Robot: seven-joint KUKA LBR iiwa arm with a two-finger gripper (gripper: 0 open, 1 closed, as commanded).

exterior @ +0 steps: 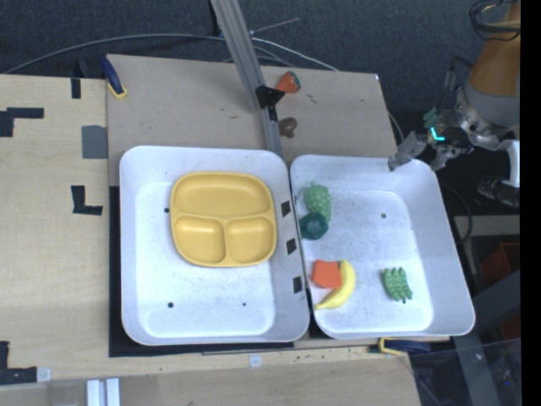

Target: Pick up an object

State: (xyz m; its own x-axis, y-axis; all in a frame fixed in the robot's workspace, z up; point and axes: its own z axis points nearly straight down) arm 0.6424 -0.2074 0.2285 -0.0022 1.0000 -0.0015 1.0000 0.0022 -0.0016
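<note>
Approach step, as we judge it: nothing lifted yet. Grey arm with orange band sits at upper right; we see jaws hanging over far right rim of right white bin. Whether jaws spread or pressed together, we cannot tell. Small green ridged toy lies below jaws, nearest candidate. Yellow plastic banana, touching orange block, lies below and left. Next move calls for travel inward over bin, then descent. Yellow compartment plate sits well left of jaws.
</note>
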